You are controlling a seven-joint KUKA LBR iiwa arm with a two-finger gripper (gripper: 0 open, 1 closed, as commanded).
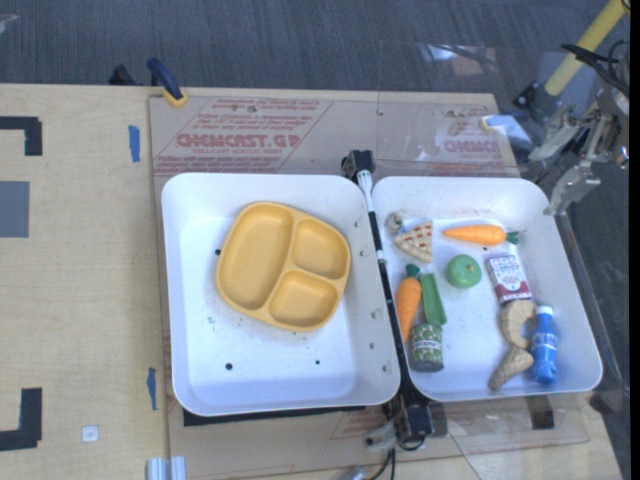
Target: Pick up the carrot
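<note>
Camera view shows you the carrot [474, 234] lying in the right bin [572, 298] near its far edge, beside the green apple [463, 271], where the hand [570, 190], whose grip I cannot tell, may catch a neighbour instead.

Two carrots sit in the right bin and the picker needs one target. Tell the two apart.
The upper carrot lies sideways, green top toward the bin's right wall; the lower carrot lies lengthwise along the right bin's left wall, green top away from the camera. The upper one lies apart from its neighbours; the lower one lies against a green stick. Both are orange with green tops. The gripper is near the bin's upper right corner, closer to the upper carrot.
</note>
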